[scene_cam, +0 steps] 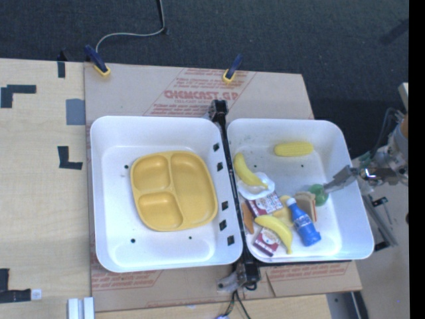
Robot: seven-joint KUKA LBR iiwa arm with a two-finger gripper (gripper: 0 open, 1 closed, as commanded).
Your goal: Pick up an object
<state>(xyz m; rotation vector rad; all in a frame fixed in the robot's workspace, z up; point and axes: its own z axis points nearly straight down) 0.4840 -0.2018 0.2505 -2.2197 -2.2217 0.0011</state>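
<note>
gripper (330,180): reaches in from the right into the right bin (345,145); its state i cannot tell.
objects: bananas (247,171), blue bottle (303,223), packets (265,205) in right bin.
left bin (106,145): holds yellow tray (174,190).

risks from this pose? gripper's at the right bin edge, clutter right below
1. Items are packed tight: the blue bottle lies against a banana and packets, so a grasp may catch two or slip.
2. The gripper sits near the green object and could just push it.
3. The right bin wall is close; possible contact.
</note>
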